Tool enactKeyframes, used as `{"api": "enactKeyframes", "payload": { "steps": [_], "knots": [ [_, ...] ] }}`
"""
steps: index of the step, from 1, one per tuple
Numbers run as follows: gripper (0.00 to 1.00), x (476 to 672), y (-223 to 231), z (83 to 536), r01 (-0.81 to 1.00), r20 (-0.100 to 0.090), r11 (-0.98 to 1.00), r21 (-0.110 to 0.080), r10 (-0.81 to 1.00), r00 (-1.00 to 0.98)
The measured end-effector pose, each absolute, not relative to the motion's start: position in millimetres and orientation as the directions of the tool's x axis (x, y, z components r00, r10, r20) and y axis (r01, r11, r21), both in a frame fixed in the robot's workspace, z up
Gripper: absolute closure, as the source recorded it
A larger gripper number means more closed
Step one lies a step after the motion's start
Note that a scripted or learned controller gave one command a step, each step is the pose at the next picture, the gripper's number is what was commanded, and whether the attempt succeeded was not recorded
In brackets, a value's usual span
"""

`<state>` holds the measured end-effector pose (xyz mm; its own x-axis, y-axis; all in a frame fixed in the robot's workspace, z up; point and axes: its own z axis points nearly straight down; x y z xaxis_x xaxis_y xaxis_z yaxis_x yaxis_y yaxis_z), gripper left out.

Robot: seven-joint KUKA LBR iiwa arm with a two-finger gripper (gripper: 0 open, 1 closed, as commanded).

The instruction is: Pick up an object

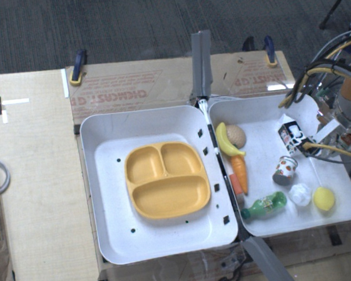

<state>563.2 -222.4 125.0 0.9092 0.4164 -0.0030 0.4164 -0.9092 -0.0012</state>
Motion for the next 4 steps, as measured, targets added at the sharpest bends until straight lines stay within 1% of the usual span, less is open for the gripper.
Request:
{"api": "enactKeyframes", "payload": {
  "steps": [1,2,3,4],
  "knots": [
    [1.0,550.4,-219,91,0.511,-0.002,-0.86,-0.005,0.511,0.86],
    [0.0,558.1,-208,94,0.523,0.016,-0.852,-0.008,0.523,0.852],
    [0.0,649.1,-200,183,0.468,-0.002,-0.883,0.001,0.468,0.883],
    [0.0,638.4,-138,185,0.559,-0.004,-0.829,-0.001,0.559,0.829]
  ]
}}
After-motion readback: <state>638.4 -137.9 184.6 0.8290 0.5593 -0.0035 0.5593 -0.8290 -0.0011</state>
